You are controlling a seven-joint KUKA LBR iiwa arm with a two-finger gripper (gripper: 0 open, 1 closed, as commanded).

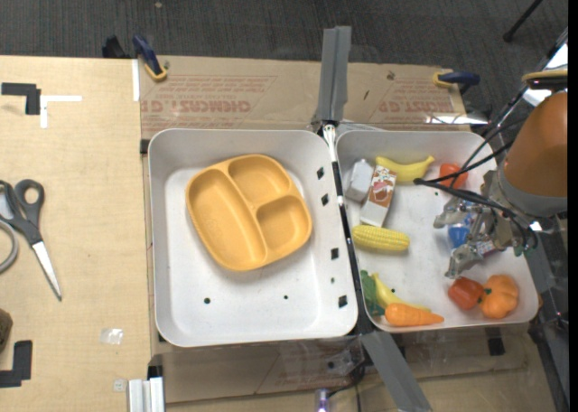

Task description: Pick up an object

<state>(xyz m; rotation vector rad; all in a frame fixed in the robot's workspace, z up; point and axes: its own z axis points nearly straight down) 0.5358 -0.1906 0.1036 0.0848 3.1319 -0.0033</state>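
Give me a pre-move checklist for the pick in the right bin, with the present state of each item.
1. Gripper is over the right bin: ok.
2. An object sits between its fingers: cannot tell; metal parts and cables clutter that spot.
3. Nearest targets in reach, the red pepper and the orange pepper, lie just below the gripper: ok.
4. Corn cob and carton lie apart from the gripper: ok.
5. Blue object beside the gripper identified: cannot tell.
6. Yellow divided plate sits in the left bin, off the path: ok.
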